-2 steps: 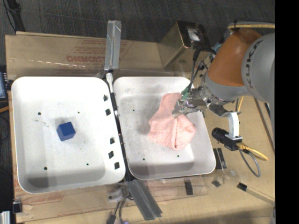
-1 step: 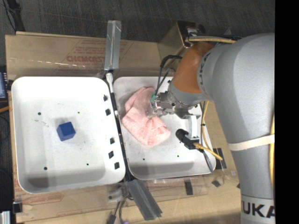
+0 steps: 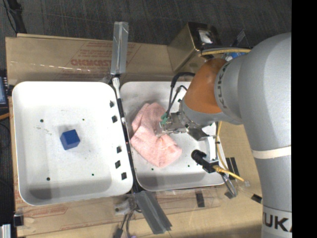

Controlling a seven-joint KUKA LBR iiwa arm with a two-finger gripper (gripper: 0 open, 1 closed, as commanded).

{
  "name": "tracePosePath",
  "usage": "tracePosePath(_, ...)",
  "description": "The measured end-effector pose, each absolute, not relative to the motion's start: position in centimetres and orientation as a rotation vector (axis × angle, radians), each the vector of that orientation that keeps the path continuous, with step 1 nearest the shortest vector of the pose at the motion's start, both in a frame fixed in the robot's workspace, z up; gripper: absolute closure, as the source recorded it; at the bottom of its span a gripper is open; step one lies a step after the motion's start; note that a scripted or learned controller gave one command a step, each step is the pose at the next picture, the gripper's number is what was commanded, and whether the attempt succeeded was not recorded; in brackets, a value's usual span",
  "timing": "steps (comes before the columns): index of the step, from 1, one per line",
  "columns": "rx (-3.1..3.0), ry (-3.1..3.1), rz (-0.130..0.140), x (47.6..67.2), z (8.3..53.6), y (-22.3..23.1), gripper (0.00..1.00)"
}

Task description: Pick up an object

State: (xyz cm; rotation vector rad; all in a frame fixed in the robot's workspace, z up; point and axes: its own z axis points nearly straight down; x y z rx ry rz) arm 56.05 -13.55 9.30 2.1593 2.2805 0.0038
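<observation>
A crumpled pink cloth (image 3: 151, 136) lies in the right bin (image 3: 148, 180), toward its left side. My gripper (image 3: 166, 124) is down at the cloth's right edge, touching or pressing into its folds. A small blue cube (image 3: 70, 139) sits alone in the left bin (image 3: 29, 113), left of centre. The arm's grey body and orange band cover the right part of the right bin.
A metal divider with black clips (image 3: 120, 133) separates the two bins. A cardboard sheet (image 3: 59, 58) lies behind the bins, and a brown box (image 3: 190, 43) stands at the back right.
</observation>
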Motion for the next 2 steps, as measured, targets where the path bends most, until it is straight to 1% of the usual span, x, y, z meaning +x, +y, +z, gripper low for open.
tracePosePath(1, 2.155, 2.289, 0.002, 56.1, 10.1, -13.5, 1.0)
tracePosePath(2, 2.378, 2.061, -0.008, 57.8, 12.5, -15.6, 1.0)
